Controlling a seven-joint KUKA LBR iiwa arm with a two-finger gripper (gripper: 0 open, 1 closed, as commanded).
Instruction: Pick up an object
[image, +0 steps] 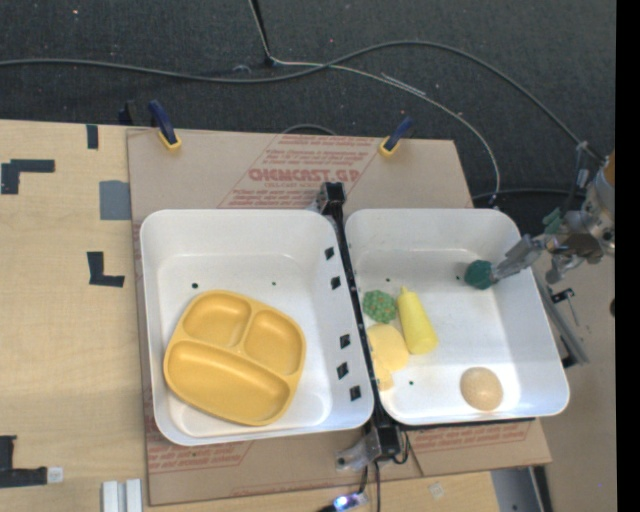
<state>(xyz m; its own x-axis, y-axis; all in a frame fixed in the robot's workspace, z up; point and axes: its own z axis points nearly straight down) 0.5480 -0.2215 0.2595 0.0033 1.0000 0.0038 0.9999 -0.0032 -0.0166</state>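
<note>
The left white plastic bin (160, 300) holds a yellow three-compartment plastic plate (235, 357). In the right white bin (520, 360), a green bumpy ball (379, 305), a yellow bottle-shaped toy (416, 320) and a pale yellow block (388, 352) cluster by the left wall; a tan egg-shaped object (481, 388) lies near the front right corner. The grey two-finger gripper (480, 275) reaches over the right rim, a small teal object (479, 274) at its tip, well apart from the cluster. I cannot tell its state.

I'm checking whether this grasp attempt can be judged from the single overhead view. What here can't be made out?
- Gripper: fingers blurred and small against the teal object; grip not readable.
- Arm: cut off by the right edge of the camera view.
- Pale yellow block: left side hidden behind the bin divider.
- Green item: too small to identify.
</note>
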